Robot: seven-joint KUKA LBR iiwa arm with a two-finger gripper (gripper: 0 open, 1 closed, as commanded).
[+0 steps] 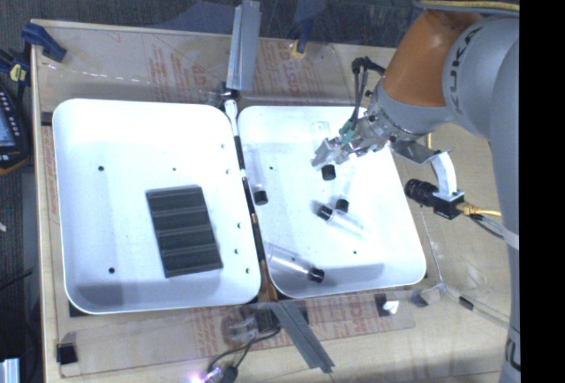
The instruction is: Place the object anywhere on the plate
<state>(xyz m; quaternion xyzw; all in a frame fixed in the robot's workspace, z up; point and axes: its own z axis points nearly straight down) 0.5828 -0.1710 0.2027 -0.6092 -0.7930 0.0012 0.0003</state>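
The gripper (334, 152) hangs over the upper middle of the right bin (402, 236), arm (441, 63) slanting in from the right. Open or closed? The view is too small and cluttered to say, so I cannot tell.

Right under the tool's tip sits a small capped vial (328, 170). Only its black cap shows plainly, so its long axis is anyone's guess, and whether it touches the tool or just sits beneath it is unclear.

Below the tool lies a second vial (338, 214), long axis running left to right with a slight downward tilt, black cap at the left end. Further below and a touch left, a third vial (296, 265) slants down to the right, cap at its lower right end. Left of the tool, against the bin's wall, a fourth vial (257, 183) lies nearly upright in the view, cap at the bottom.

Far left and below the tool, the plate (184, 231), dark and ribbed, rests in the left bin (88, 134).

Writing: grey letters on the arm read "KUK", cut off at the edge. The red print on the bench board (159, 72) is unreadable.
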